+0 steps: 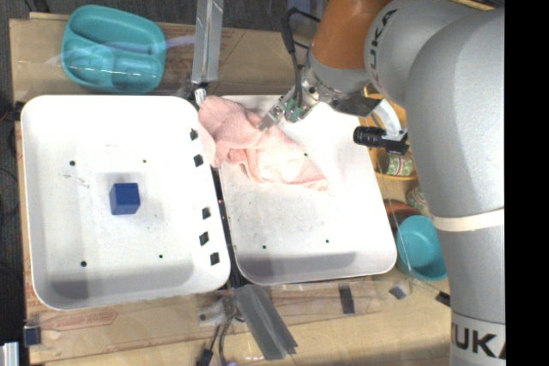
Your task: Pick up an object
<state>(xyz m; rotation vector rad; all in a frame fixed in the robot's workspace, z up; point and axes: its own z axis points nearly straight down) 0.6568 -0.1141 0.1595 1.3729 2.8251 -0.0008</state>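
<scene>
A crumpled pink cloth (253, 146) lies in the back left part of the right bin (300, 244), draped partly over the bin's left rim. My gripper (276, 117) reaches down at the cloth's upper right edge, its tip touching or just above the fabric. A small blue cube (125, 197) sits near the middle of the left bin (60, 270). The grey arm with its orange band (352, 21) comes in from the right, over the back of the right bin.
A teal plastic container (113, 47) rests behind the left bin. A grey bar (206, 39) stands upright between the bins at the back. A teal bowl (422, 246) and some coloured items lie to the right of the right bin, under the arm.
</scene>
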